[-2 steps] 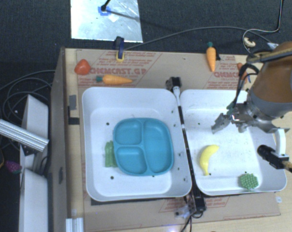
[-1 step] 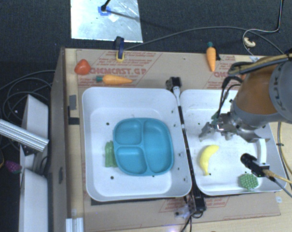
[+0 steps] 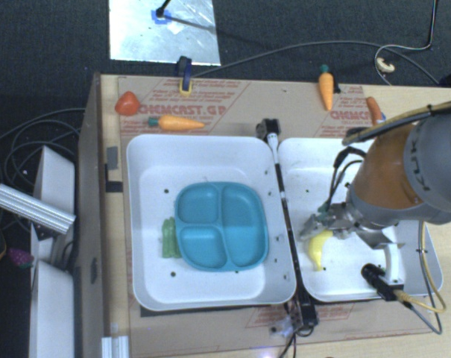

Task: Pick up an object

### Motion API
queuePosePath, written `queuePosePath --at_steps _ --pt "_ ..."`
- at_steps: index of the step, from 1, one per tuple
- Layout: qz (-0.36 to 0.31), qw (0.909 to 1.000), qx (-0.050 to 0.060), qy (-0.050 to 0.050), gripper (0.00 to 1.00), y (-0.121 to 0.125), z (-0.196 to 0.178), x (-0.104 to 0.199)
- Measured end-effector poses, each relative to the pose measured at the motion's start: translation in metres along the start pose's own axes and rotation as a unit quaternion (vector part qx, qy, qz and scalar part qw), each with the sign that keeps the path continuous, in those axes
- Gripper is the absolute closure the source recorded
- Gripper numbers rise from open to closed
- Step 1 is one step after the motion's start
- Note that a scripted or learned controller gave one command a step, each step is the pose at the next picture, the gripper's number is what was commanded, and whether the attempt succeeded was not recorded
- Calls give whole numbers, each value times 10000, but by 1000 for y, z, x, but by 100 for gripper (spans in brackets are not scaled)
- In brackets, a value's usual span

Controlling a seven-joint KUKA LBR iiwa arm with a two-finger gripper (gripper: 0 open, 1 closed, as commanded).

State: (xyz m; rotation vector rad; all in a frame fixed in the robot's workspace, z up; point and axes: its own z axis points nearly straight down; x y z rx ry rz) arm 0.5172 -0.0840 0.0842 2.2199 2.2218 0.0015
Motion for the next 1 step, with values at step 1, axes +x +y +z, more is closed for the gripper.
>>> queuePosePath --at_steps 1 --pt "-6 10000 -9 3 100 1 -11 0"
